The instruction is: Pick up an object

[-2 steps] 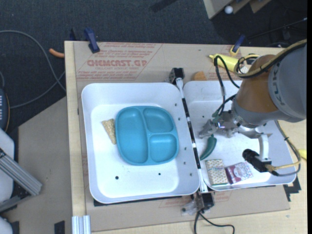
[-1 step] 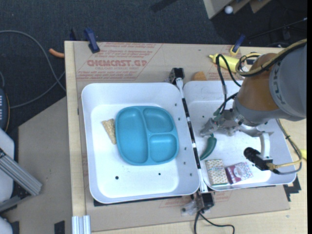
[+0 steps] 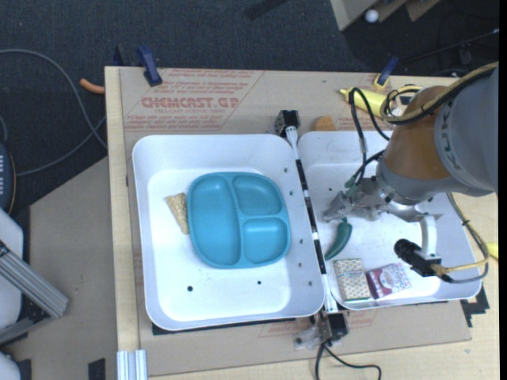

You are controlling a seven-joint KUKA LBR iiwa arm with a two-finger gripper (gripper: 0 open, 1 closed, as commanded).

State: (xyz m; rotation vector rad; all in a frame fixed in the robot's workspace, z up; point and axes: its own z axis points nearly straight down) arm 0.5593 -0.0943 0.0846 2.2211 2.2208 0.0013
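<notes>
Arm reaches in from the right, over the right bin (image 3: 317,153). The claw (image 3: 342,206) sits low near that bin's left side, just above the green pepper-like object (image 3: 341,238). Can't tell whether the claw is open or closed; the metal parts blur together and nothing is visibly held.

Task object, my guess: the green piece, lying at a slant near the divider (image 3: 305,204) between bins, just below the claw. Two small packets are nearby at the bin's front edge: a speckled tan one (image 3: 351,279) and a red-and-white one (image 3: 388,278), side by side, touching or nearly so.

The left bin (image 3: 158,291) holds a blue divided plate (image 3: 238,216) with a tan cracker-like piece (image 3: 177,208) tucked at its left edge.

To do it well: centre over the green piece's middle, align across its narrow width rather than along its length, and descend straight. Keep clear of the bin wall. The piece is thin and curved and may slip or roll, so go low before closing. Avoid catching the packets.
</notes>
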